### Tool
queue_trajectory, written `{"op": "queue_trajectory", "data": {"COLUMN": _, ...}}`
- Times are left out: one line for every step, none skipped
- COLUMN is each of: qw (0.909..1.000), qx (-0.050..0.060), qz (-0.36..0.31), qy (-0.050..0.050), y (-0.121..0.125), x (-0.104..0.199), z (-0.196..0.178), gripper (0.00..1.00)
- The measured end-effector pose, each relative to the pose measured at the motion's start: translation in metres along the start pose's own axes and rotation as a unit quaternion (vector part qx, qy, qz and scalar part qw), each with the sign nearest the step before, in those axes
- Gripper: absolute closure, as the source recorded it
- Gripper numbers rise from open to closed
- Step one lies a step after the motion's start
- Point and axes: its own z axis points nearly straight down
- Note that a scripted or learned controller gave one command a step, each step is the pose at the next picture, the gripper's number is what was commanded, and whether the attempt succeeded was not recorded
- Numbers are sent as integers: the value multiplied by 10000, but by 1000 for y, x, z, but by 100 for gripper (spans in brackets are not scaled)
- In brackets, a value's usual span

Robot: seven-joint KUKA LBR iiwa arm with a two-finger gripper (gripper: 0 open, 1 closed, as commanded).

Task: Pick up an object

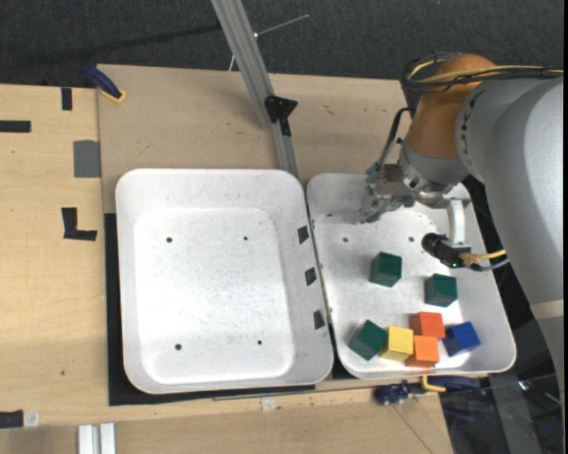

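Landmark: right bin (341, 197).

Grey arm (511, 149) with orange band reaches over right bin's far edge.
Left bin (133, 197) touches right bin's side.
Gripper (383, 197) hangs over right bin's far part, above blocks; cannot tell if open or closed.
7 blocks in right bin:
- 2 green blocks (385, 269) in middle.
- Green, yellow (400, 340), 2 orange, blue (462, 337) huddle at near edge.

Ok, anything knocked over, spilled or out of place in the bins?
Nothing stands out. All the blocks sit inside the right bin, most clustered at its near edge. The gripper is at its far end.
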Motion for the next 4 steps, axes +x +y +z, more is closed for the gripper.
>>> {"op": "queue_trajectory", "data": {"qw": 10000, "qx": -41, "qz": 14, "qy": 6, "y": -1, "x": -2, "z": -63, "gripper": 100}}
{"op": "queue_trajectory", "data": {"qw": 10000, "qx": -37, "qz": 12, "qy": 5, "y": 0, "x": -2, "z": -115, "gripper": 100}}
{"op": "queue_trajectory", "data": {"qw": 10000, "qx": -11, "qz": -7, "qy": 19, "y": -18, "x": 46, "z": -127, "gripper": 100}}
{"op": "queue_trajectory", "data": {"qw": 10000, "qx": -6, "qz": -11, "qy": 20, "y": -35, "x": 94, "z": -136, "gripper": 100}}
